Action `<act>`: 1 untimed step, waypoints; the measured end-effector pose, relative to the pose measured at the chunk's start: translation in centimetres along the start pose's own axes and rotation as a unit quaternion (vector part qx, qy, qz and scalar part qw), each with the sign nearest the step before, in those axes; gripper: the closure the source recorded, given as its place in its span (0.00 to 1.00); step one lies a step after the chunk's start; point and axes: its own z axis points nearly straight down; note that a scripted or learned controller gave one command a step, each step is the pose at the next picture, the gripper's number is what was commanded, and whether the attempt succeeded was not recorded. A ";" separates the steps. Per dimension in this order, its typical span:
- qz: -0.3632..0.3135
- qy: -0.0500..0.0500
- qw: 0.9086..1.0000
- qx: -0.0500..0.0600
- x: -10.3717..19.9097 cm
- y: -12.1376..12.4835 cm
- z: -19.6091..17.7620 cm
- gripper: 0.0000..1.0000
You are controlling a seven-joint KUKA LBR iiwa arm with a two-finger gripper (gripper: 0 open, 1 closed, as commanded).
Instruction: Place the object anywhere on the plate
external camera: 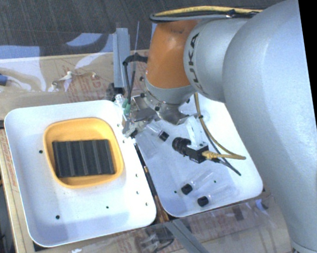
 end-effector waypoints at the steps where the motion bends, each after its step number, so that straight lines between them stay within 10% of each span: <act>1: 0.000 0.000 1.000 0.000 0.0 0.0 0.0 0.00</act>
